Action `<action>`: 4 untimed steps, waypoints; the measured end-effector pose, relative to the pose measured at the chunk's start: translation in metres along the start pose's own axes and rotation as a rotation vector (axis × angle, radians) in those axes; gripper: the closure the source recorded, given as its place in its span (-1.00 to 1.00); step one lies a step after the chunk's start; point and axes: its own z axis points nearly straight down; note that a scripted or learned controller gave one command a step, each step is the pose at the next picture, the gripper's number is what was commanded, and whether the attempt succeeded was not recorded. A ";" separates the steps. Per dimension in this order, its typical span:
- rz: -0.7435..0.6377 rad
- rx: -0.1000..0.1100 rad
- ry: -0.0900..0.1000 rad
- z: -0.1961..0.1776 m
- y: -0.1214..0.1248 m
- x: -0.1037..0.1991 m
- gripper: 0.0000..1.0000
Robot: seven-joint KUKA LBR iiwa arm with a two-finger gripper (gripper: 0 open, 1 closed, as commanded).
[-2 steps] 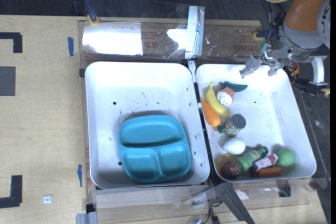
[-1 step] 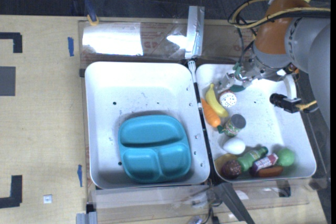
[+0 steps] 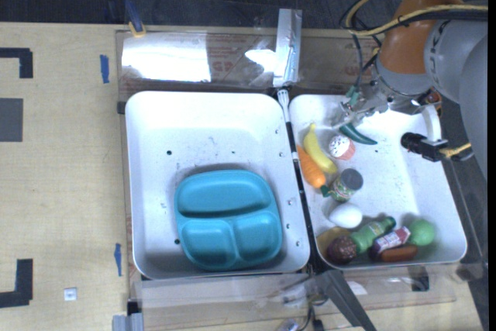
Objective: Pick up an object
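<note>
Gripper (image 3: 358, 106) low at right bin's (image 3: 446, 190) far edge, finger spread unclear, green pepper (image 3: 358, 135) just near of it, banana (image 3: 316, 149) leftward, open floor right.

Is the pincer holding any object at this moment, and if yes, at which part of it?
It cannot be told. The pincer is low over the far end of the right bin, near the banana, but no object shows between its fingers.

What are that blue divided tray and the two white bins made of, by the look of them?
The blue tray looks like moulded plastic, matte to satin: even colour, rounded compartment edges, soft highlights. The left bin and right bin seem to be white plastic or painted metal, I cannot tell which; smooth, slightly glossy, with rounded corners and small dark specks.
</note>
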 end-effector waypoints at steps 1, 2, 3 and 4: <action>0.060 0.012 0.006 -0.028 0.002 0.024 1.00; 0.371 0.021 0.007 -0.080 -0.038 0.078 1.00; 0.371 0.021 0.007 -0.080 -0.038 0.078 -1.00; 0.179 0.016 0.005 -0.048 -0.010 0.002 -1.00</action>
